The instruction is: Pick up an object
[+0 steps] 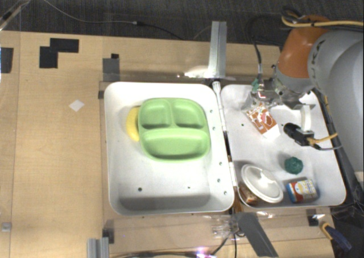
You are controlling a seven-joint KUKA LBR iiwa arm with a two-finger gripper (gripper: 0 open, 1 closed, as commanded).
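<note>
- My claw (pixel 263 93) sits low over the far-left corner of the right bin (pixel 335 191), reached in from the right side.
- Claw state: cannot tell from this angle whether it is released or clenched.
- A red-and-white packet (pixel 261 119) lies just beside my claw, toward the near side; contact between them cannot be confirmed.
- A small dark green object (pixel 293 165) rests near the middle of the right bin.
- A can (pixel 300 190) lies on its side by the near-right corner.
- A white bowl (pixel 261 183) sits at the near-left corner, tilted against the bin's edge.
- The left bin (pixel 122 183) carries a green divided tray (pixel 172 128) toward its far side.
- A yellow object (pixel 132 123) shows at the tray's left edge, partly covered by it.
</note>
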